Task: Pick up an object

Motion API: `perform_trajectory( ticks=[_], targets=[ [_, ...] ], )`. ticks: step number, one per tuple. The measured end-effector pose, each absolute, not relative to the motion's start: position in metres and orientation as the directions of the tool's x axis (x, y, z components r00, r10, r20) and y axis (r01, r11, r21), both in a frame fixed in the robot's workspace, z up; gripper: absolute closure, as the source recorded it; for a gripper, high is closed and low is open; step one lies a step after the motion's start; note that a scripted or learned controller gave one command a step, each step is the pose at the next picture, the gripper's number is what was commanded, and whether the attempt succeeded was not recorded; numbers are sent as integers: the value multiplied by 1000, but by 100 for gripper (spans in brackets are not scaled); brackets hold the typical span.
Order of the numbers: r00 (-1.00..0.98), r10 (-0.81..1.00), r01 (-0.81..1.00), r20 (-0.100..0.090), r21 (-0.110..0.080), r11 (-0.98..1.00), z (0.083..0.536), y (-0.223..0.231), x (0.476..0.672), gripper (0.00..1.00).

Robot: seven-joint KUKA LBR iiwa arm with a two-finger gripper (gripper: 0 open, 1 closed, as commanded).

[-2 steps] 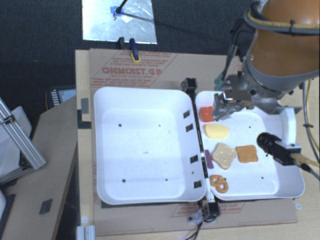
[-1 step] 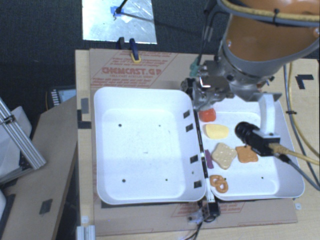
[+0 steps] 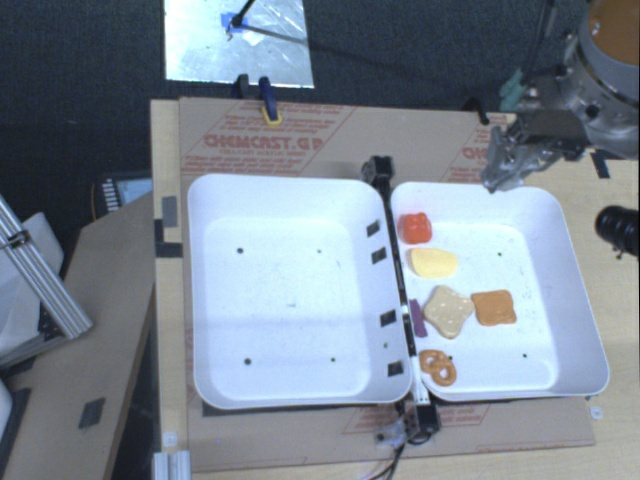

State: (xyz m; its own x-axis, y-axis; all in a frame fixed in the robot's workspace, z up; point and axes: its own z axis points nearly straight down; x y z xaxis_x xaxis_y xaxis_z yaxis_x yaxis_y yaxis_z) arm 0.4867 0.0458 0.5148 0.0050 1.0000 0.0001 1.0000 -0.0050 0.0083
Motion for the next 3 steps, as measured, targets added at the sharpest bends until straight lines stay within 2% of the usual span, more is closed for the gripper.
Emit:
perform_trajectory(
  ticks=[1,2,3],
  targets=[
    [-9,1000,1000,0,-8,9,403,109,486,100],
    [-6,1000,1000,3,8,6,480,138,487,100],
    [-5,1000,1000,3,8,5,538,137,487,100]
  ],
)
